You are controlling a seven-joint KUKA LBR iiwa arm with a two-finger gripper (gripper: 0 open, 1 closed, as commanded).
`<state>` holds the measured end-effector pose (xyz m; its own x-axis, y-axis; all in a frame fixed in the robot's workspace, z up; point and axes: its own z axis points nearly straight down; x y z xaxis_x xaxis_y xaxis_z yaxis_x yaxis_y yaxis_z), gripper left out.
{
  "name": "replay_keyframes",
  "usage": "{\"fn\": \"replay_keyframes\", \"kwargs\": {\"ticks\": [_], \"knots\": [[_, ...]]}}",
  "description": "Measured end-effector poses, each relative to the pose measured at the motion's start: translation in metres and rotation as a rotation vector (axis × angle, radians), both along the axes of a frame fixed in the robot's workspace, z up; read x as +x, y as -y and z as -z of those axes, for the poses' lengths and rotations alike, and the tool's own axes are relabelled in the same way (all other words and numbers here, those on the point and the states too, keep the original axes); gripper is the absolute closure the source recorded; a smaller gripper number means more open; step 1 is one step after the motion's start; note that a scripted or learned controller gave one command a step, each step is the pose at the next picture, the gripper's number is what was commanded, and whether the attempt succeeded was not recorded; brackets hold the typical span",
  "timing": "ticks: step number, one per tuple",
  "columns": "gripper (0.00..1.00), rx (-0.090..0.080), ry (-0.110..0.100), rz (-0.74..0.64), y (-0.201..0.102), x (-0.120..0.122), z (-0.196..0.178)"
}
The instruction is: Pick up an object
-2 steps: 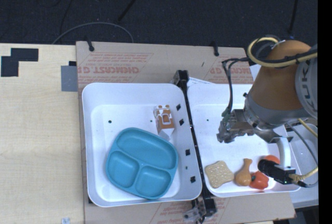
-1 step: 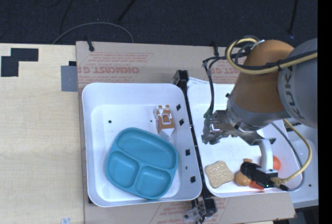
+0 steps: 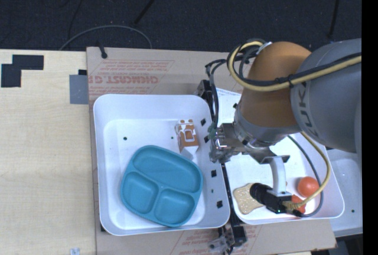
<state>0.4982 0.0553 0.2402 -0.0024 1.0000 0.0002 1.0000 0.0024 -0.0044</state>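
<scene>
The gripper, spread or pressed together I cannot tell, hangs over the wall between the bins, so dropping toward the small orange toy just beside it in the left bin could strike that wall.

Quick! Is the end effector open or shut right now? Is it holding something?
End effector: cannot be told whether it is open or closed, or whether it holds anything.
</scene>
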Motion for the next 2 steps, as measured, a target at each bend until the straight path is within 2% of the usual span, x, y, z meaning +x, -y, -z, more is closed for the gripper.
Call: {"fn": "replay_keyframes", "kwargs": {"ticks": [1, 2], "knots": [[1.0, 0.0, 0.0, -0.003, -0.0562, -0.0059, -0.004], [0.0, -0.001, -0.001, 0.0, -0.0541, -0.0057, -0.0039]]}}
